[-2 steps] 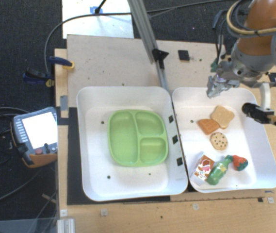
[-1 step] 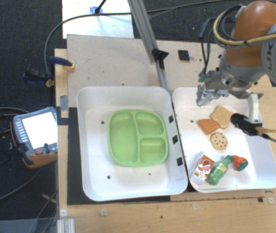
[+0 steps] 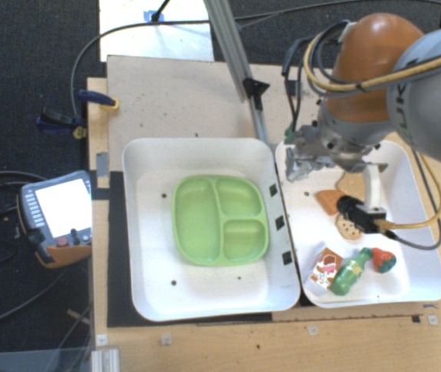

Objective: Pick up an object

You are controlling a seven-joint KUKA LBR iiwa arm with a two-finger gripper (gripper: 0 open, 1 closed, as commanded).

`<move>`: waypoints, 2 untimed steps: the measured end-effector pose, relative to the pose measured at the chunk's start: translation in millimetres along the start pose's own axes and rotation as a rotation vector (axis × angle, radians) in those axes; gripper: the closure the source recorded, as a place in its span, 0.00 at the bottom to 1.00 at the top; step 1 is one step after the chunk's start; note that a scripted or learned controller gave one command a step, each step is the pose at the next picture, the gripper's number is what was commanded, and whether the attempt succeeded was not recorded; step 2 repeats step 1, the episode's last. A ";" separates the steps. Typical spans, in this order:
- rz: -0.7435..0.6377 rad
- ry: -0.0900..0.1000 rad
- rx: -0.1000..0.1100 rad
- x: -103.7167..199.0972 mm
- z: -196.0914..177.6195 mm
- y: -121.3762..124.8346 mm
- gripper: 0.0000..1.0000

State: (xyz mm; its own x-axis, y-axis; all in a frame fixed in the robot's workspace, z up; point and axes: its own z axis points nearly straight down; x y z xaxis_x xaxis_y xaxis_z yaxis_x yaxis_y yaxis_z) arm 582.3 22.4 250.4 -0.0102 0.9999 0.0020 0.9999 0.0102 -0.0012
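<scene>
My gripper (image 3: 301, 163) hangs over the far left part of the right bin (image 3: 429, 273), close to the wall between the two bins. An orange-brown wedge (image 3: 328, 201) lies just below and to the right of it. A round tan cookie-like piece (image 3: 349, 228) lies a little nearer. At the bin's near side, a green bottle (image 3: 349, 274) rests between a red-and-white carton (image 3: 325, 268) and a small red and green toy (image 3: 384, 260). I see nothing held in the gripper.
The left bin (image 3: 150, 277) holds a green divided plate (image 3: 222, 219) in its middle. The grey arm with its orange band (image 3: 375, 60) covers the right bin's far side. A metal pole (image 3: 232, 45) slants in behind the bins.
</scene>
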 end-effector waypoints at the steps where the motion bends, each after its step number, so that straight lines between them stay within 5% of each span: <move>1: 0.003 -0.001 0.000 48.3 18.3 -24.7 1.00; 2: 0.003 -0.001 0.000 48.3 18.3 -24.7 1.00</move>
